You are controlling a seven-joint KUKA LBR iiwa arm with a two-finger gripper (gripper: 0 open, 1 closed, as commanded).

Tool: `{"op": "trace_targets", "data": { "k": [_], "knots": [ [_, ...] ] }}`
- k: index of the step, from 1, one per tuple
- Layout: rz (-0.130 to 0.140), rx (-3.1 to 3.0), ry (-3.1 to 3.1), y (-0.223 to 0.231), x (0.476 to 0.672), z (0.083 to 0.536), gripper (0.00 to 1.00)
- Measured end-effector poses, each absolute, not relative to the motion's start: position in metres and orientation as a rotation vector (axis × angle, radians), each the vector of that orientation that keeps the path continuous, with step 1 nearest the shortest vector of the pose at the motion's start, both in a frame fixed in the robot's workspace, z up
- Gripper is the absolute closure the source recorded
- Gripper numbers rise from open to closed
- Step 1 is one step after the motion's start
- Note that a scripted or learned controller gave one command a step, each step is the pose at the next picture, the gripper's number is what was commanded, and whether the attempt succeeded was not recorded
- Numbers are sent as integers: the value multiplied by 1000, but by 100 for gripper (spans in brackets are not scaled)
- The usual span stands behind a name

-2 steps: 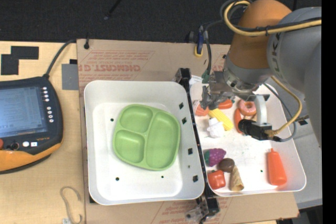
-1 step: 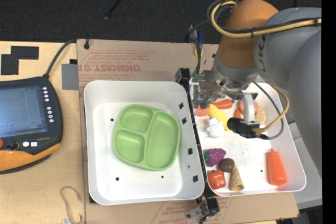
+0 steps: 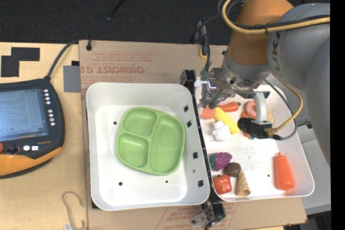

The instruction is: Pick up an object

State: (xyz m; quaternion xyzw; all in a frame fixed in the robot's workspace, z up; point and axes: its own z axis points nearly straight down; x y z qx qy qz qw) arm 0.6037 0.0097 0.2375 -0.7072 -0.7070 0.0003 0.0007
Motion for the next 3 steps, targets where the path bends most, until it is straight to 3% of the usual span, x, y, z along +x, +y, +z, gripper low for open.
{"op": "trace_targets", "data": {
  "k": [1,3],
  "knots": [
    [6,-2218,-2220,13,595,235,100],
    [6,-2216,-2222,16,606,220,100]
  ]
}}
